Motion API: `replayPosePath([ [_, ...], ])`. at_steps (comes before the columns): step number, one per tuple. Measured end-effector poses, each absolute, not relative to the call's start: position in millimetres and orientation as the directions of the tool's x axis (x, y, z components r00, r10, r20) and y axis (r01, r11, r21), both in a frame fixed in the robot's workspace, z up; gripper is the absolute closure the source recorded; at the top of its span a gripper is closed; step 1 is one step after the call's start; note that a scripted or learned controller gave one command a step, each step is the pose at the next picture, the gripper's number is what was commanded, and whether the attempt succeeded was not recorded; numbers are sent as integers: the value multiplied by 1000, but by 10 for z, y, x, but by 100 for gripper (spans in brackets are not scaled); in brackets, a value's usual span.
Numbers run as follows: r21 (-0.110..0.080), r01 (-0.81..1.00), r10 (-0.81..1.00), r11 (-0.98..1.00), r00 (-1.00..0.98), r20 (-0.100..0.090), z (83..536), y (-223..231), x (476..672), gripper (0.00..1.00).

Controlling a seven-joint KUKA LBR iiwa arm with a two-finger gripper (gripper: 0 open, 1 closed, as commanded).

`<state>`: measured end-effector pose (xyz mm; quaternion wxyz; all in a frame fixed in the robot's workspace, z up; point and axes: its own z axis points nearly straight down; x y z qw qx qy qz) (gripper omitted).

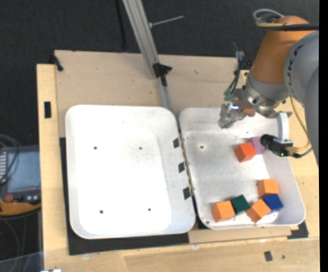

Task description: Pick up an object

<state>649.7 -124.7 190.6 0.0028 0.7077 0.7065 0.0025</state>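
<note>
lying along the near edge of the right bin (209, 169) are an orange block (223, 210), a green block (240, 203), another orange one (259, 209) and a blue block (272, 202). farther back sits a red-orange block (245, 151). beyond it the gripper (230, 118) hangs over the bin's far edge; whether it is spread, i cannot tell.

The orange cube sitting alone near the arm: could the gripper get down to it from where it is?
Probably yes. The small orange cube lies apart from other blocks in the right white bin, with nothing over it; the gripper hovers nearby.
</note>
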Motion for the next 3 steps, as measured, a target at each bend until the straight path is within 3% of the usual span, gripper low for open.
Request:
replayPosePath([
  [1, 4, 1000, 1000, 2, -2, 1, 2074, -1255, 6506, 100],
  [3, -1, 1000, 1000, 7, -7, 1, 2123, -292, 6169, 100],
])
